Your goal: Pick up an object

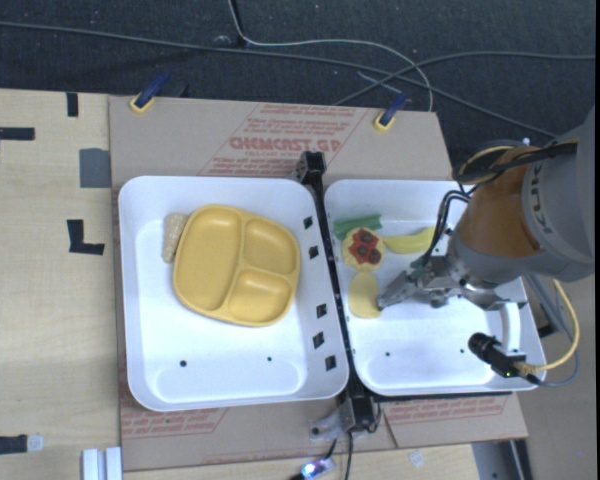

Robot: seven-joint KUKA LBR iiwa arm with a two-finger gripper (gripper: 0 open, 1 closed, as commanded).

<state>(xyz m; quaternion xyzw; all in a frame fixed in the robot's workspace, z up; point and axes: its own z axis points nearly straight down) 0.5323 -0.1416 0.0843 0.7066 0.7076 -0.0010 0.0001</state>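
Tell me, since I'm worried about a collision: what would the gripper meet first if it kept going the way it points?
The gripper points toward the view's left, and the pale yellow piece lies right in front of it, so probably that first. Its height above the bin floor is unclear.

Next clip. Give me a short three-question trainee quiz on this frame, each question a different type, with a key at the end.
1. True or false: the yellow divided plate lies in the right bin.
2. Multiple choice: the gripper is closest to which thing? A) the pale yellow round piece B) the tan sponge C) the blue-handled clamp
3. Fill in: the banana lies in the ___ bin.

Key
1. False; it lies in the left bin.
2. A
3. right
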